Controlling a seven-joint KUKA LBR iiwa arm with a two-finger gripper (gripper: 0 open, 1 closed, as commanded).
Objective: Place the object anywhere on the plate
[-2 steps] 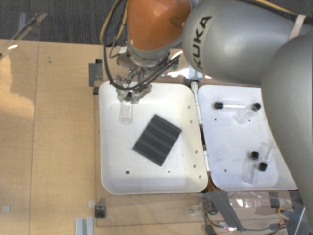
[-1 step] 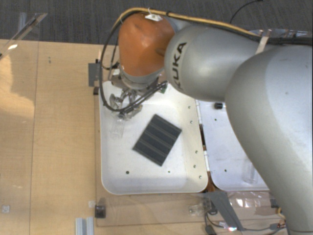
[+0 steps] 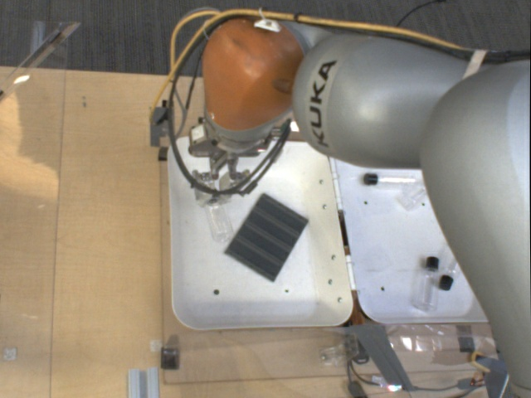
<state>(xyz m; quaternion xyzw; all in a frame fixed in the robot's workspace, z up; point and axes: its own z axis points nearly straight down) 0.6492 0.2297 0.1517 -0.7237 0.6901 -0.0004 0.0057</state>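
A small clear vial [image 3: 218, 221] lies on the floor of the left white bin [image 3: 249, 309], just left of a dark grey ribbed plate [image 3: 267, 236] that rests at a slant in the bin's middle. My gripper [image 3: 217, 182] hangs from the orange wrist band directly above the vial's upper end, close to it or touching it. The vial is off the plate, a short gap from its left corner. The wrist and cables hide the gripper's tip.
The right white bin [image 3: 390, 309] holds several small clear vials with black caps, such as a vial [image 3: 370, 178] at its top and a vial [image 3: 431, 264] lower down. The grey arm covers that bin's right part. The wooden bench spreads to the left.
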